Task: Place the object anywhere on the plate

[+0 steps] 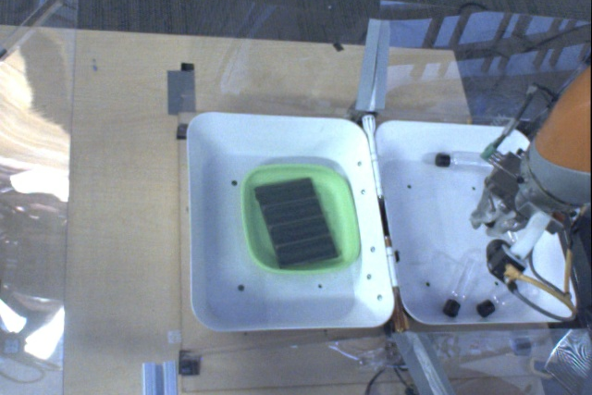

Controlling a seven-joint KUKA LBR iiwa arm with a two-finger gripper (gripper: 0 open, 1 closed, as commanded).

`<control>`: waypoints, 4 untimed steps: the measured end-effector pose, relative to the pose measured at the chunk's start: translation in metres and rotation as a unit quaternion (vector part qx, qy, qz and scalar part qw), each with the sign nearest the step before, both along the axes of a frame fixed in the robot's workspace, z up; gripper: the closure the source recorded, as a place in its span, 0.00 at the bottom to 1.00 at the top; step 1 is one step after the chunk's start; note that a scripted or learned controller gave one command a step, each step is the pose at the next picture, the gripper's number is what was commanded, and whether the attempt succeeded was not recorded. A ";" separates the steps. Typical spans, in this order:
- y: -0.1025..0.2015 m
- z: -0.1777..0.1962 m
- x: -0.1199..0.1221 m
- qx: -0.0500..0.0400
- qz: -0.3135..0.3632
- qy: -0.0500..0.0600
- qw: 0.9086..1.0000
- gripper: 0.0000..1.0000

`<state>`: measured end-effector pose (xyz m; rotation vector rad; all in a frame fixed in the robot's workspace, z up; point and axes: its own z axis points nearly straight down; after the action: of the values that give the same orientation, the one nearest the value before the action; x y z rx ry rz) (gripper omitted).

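Note:
A square green plate [253,216] sits in the middle of the left white bin [208,199]. A dark grey ridged block [296,222] lies flat on the plate, slightly turned. My gripper [498,210] hangs over the right side of the right bin [407,199], well away from the plate and the block. The orange band of the arm [564,139] shows above it. Nothing can be seen in the gripper.
Clear plastic tubes with black caps lie in the right bin: one near the back [455,160] and two at the front [451,307] [485,307]. A metal post [373,69] stands behind the gap between the bins. Cables hang near the gripper at the bin's right edge.

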<state>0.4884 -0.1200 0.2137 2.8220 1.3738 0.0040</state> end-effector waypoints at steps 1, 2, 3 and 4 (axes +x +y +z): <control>0.000 0.000 0.000 0.000 0.000 0.000 1.000 0.00; -0.069 0.049 0.000 -0.001 0.054 -0.001 0.999 0.00; -0.074 0.044 0.000 -0.001 0.040 0.000 0.999 0.00; -0.079 0.083 0.000 -0.001 0.001 -0.002 1.000 0.00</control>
<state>0.4887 -0.1986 0.2964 2.8174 1.3749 0.0070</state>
